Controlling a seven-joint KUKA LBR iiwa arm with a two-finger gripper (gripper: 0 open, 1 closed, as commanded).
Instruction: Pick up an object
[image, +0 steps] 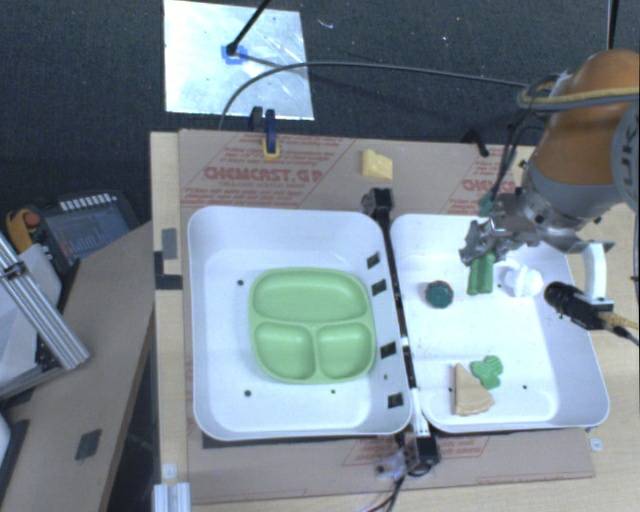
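Observation:
My gripper (484, 250) hangs over the back of the right bin (580, 400), reaching in from the right. A narrow green block (481, 277) stands upright between its fingers, its lower end just above the bin floor. To the block's left lies a dark teal round piece (439, 293), and to its right a small white object (519, 280). Near the bin's front lie a green leafy toy (488, 370) and a tan wedge (470, 393), touching each other.
The left bin (215, 400) holds a light green divided plate (312, 324). A black divider with clips (390, 300) runs between the bins. A yellow chunk (377, 164) lies on the cardboard behind the bins. A clamp (270, 135) stands at the back.

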